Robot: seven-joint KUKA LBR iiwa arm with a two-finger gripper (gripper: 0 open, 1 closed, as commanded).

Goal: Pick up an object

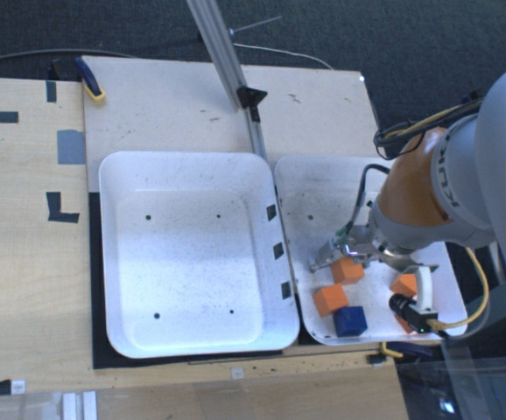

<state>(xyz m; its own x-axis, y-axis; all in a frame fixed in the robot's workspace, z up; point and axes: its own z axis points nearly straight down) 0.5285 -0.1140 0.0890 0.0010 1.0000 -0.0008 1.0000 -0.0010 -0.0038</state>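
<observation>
We find the gripper low in the right bin, directly over an orange block at lower right; its opening we cannot tell.

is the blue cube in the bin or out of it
In. The blue cube lies on the floor of the right bin, near its front edge, beside an orange cube.
</observation>
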